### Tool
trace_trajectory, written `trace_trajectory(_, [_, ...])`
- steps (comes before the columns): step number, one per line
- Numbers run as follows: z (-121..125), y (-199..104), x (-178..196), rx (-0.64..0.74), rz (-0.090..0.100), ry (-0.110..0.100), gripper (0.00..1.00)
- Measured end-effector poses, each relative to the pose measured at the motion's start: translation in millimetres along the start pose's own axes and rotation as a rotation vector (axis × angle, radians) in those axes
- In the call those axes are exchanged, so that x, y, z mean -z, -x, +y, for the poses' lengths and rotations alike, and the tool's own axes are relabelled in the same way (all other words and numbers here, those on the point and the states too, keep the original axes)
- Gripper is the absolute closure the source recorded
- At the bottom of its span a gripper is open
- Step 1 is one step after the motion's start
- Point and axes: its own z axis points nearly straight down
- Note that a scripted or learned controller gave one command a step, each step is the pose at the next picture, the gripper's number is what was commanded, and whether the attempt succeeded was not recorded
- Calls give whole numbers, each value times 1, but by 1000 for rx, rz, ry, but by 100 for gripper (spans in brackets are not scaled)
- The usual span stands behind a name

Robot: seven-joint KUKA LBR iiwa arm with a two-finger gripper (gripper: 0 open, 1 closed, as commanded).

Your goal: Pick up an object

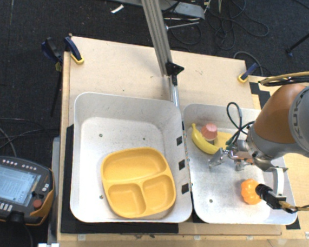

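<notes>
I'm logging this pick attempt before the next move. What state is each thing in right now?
yellow divided plate: lying flat in the left bin, right way up, compartments bare.
banana: lying in the right bin, touching the pink object.
orange object: resting loose on the right bin's floor.
gripper: low over the right bin beside the banana, gripping nothing visible.

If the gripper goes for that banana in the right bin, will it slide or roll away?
The banana looks smooth and curved, so it may pivot or slip between narrow fingers. It lies against a pink object, which could shift too. It probably won't roll far.
</notes>
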Motion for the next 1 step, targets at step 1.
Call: trace_trajectory(1, [0, 0, -2, 1, -1, 7, 0])
